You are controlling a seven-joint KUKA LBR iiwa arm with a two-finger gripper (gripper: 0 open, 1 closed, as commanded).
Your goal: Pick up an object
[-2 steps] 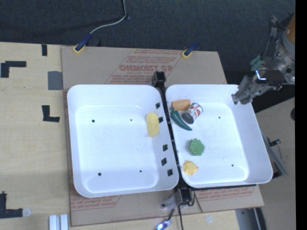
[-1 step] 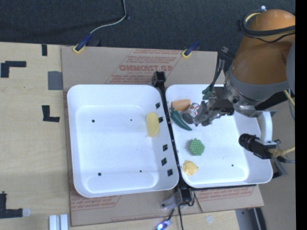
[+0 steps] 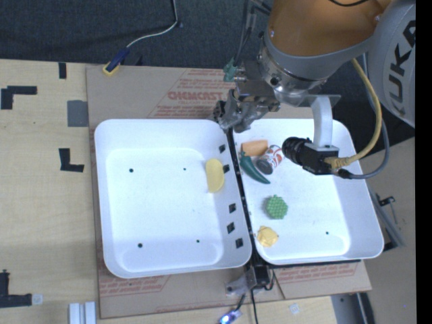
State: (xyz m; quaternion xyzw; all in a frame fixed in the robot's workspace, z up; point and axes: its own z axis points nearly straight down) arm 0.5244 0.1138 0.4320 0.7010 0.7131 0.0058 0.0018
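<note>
Two white bins sit side by side on a cardboard sheet (image 3: 135, 93). The left bin (image 3: 135, 248) holds one pale yellow piece (image 3: 214, 175), lying close to its right wall. The right bin (image 3: 337, 241) holds several things: an orange block (image 3: 254, 146) at the far left, a dark green curved piece (image 3: 255, 169) just near of it, and a red and white can (image 3: 273, 156) touching or nearly touching both. A green knobbly ball (image 3: 276, 207) lies toward the middle, and a small yellow lump (image 3: 267, 235) sits near the front left corner. A black cylinder (image 3: 305, 155) on the arm hangs over the right bin just right of the can. The gripper (image 3: 233, 118) hovers over the far end of the wall between the bins, just far of the orange block. Whether it is spread or closed cannot be told, and nothing can be seen held in it.
</note>
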